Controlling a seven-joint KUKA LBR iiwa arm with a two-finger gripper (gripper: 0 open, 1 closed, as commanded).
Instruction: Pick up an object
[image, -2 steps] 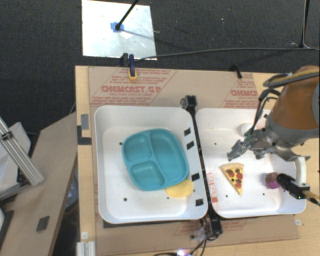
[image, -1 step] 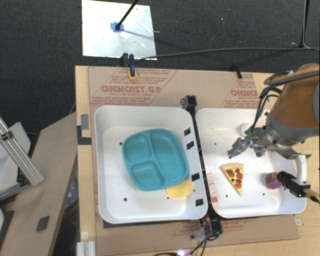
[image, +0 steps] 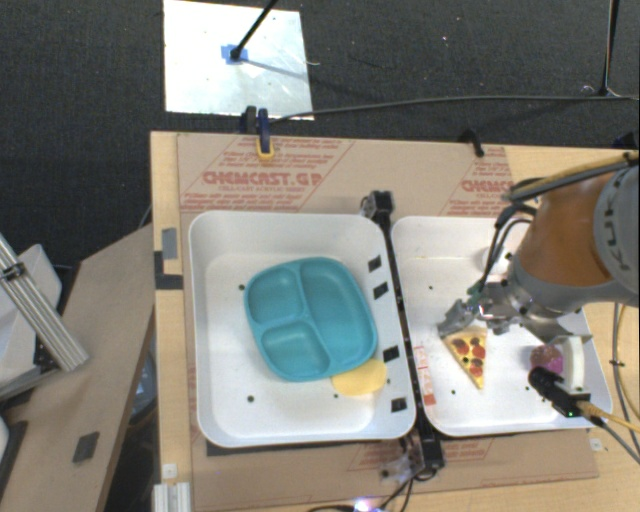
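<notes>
the gripper hangs low over the pizza slice in the right bin, nothing lifted yet, and i cannot tell its grip state.

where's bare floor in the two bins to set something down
Left white bin: bare strips along its left wall and far wall, around the teal divided plate; the near right corner is taken by a yellow disc. Right white bin: the far left part is bare; the pizza slice toy, gripper and pink object crowd the near right.

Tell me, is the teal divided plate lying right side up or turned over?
Right side up: the teal plate shows its three hollow compartments facing upward, flat in the left bin.
</notes>
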